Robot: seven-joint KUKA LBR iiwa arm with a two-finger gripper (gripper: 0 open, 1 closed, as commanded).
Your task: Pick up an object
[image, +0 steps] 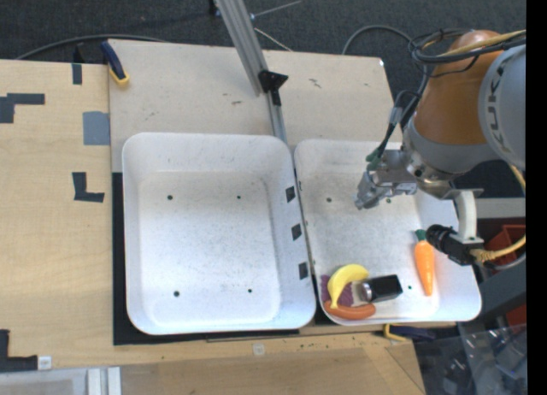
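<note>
My gripper (pixel 367 195) hangs over the upper middle of the right bin (pixel 342 162), with nothing visible in it. At that bin's front edge lies a small pile: a yellow banana (pixel 345 279), a red sausage-shaped piece (pixel 352 309) under it, and a black block (pixel 385 287) beside them. An orange carrot (pixel 425 268) lies near the bin's right wall, pointing toward the front. The gripper is well above and behind the pile, apart from all of these things.
The left bin (pixel 137 214) stands beside the right one, sharing a ridge with black clips (pixel 296 231). A slanted metal rail (pixel 244 30) crosses the bench behind the bins. A yellow and blue clamp (pixel 115 64) lies at the back left.
</note>
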